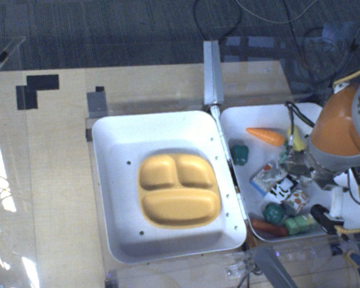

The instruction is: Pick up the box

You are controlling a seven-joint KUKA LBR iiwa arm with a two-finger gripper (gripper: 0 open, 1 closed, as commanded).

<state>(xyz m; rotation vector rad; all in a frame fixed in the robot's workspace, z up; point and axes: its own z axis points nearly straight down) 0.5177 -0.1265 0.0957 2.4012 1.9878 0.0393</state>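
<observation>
The box [266,179], a small carton with blue, red and white print, lies tilted in the middle of the right bin [241,125], just left of the jaws [288,173]. Touching it on the lower right is a black-and-white patterned block [279,191], with a small printed cube [297,201] beside that. A dark green ball [274,213], a red pepper [268,228] and a light green piece [297,224] crowd the bin's front edge. A carrot [265,136] lies toward the back, and a green lump [239,153] sits by the left wall. The left bin [113,178] holds a yellow tray [179,189].

The arm [346,124] hangs low over the clutter, wrist down beside the box. Whether the jaws are open or shut cannot be told; nothing is clearly caught between them.

The step in hand looks like closing on the box. To do it well, the jaws probably need to centre further left over the carton, square to its short sides, and come down clear of the patterned block, which might otherwise be pinched along with it or nudge the box aside. A tilted carton may slip; lift slowly and straight up.
</observation>
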